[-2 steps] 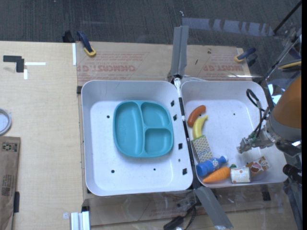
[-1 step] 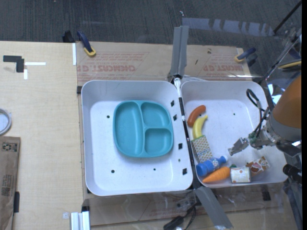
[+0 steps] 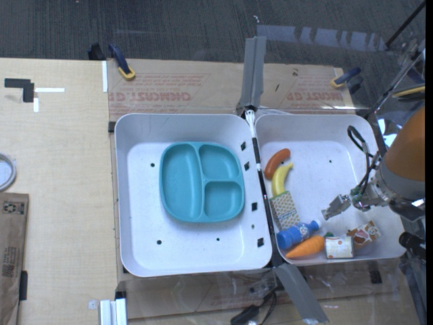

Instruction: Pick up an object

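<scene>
The right bin (image 3: 318, 135) holds several objects. An orange-red sausage (image 3: 277, 161) and a yellow banana (image 3: 281, 179) lie near its left wall. Below them lie a patterned packet (image 3: 286, 210), a blue bottle (image 3: 295, 234) and an orange carrot (image 3: 306, 247). A white can (image 3: 339, 247) and a small red-and-white item (image 3: 366, 233) lie along the front wall. My gripper (image 3: 336, 206) reaches in from the right and hangs over bare bin floor, above the can and right of the packet, touching none of them.
The left bin (image 3: 135, 181) holds a teal divided plate (image 3: 202, 181). A grey divider post (image 3: 254, 73) stands behind the wall between the bins. Black cables (image 3: 362, 147) trail along the arm at the right bin's right side.
</scene>
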`<state>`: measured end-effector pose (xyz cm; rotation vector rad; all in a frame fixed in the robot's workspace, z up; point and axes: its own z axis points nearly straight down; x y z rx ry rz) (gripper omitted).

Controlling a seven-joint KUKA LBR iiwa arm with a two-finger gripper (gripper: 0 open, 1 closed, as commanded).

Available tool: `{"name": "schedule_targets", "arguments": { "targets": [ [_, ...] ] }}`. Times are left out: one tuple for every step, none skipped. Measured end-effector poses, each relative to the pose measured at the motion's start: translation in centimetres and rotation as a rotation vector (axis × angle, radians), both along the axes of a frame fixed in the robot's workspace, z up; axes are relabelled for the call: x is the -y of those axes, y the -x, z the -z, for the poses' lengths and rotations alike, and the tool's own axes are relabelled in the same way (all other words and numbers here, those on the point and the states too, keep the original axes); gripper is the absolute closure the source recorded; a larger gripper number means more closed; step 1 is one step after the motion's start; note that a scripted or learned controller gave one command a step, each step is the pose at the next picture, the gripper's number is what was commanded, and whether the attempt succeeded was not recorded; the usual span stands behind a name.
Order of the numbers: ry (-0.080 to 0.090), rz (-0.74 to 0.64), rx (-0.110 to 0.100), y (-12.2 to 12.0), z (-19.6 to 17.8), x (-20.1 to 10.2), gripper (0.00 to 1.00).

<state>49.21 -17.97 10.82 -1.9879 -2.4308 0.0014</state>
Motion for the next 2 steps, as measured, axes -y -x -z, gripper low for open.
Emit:
{"name": "schedule_targets", "arguments": {
  "targets": [
    [0.0,0.003,0.0,0.0,-0.9,0.0,1.0],
    [0.0,0.032,-0.001,0.4,1.7,3.8,1.0]
  ]
}}
